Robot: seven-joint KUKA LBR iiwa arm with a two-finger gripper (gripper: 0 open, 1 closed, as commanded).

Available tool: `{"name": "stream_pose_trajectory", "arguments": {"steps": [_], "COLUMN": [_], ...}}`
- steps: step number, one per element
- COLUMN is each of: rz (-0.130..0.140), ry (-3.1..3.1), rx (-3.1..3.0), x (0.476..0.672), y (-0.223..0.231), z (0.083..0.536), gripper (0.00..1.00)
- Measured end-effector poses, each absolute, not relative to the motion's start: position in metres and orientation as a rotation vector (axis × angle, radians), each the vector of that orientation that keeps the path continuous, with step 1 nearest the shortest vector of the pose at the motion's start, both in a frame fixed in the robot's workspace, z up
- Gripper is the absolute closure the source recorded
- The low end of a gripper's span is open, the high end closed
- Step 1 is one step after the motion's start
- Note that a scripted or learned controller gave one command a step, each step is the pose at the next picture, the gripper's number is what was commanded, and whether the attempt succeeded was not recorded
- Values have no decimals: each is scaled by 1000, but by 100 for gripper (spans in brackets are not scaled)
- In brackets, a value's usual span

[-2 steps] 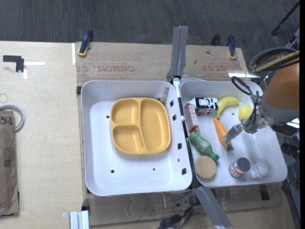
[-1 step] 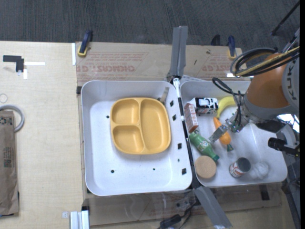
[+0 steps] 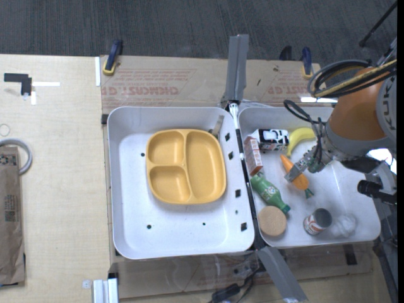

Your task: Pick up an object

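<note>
My gripper [image 3: 302,169] reaches into the right bin [image 3: 363,232] from the right and hangs directly over an orange carrot-shaped toy [image 3: 294,172], hiding its middle. Whether it touches the toy I cannot say. Just behind it lies a yellow banana [image 3: 299,137] beside a small black and white item [image 3: 273,137]. A red-brown box [image 3: 253,156] and a green bottle [image 3: 269,192] lie along the bin's left wall. At the front of the bin are a round tan disc [image 3: 273,220], a can [image 3: 317,221] and a crumpled white piece [image 3: 344,225].
The left bin [image 3: 126,232] holds a yellow divided plate [image 3: 187,166]. A grey divider post [image 3: 237,68] rises between the bins at the back. A brown bag [image 3: 9,213] lies on the bench at far left. Black and yellow cables [image 3: 334,74] loop above the arm.
</note>
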State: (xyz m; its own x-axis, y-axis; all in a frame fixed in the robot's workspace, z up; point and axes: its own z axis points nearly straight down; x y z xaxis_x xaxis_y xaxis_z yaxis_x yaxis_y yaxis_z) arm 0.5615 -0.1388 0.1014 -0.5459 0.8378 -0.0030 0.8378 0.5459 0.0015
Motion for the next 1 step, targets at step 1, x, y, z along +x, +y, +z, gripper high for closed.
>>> {"name": "stream_pose_trajectory", "arguments": {"steps": [1], "rz": [-1], "ry": [2766], "rx": [1481], "x": [629], "y": [-179], "z": [204], "gripper": [100]}}
